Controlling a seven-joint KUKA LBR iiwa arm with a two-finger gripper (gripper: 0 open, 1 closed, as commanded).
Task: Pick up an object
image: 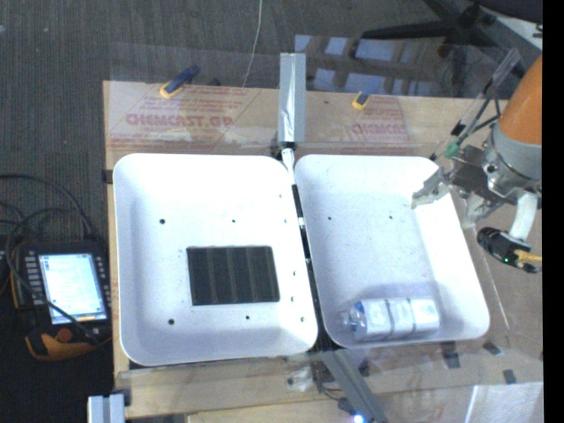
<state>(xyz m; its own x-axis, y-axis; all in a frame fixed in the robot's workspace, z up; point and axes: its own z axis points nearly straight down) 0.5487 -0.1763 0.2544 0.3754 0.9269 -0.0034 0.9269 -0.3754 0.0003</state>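
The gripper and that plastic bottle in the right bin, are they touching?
Apart. The camera view shows the gripper at the bin's far right corner and the bottle against the near wall.

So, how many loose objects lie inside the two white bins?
2: a dark ribbed rectangular pad in the left shallow white bin, and a clear plastic bottle lying at the right bin's near edge.

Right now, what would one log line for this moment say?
arm: over right bin's far right edge | gripper: holds nothing seen | bottle: lying in right bin, near edge | dark panel: left bin
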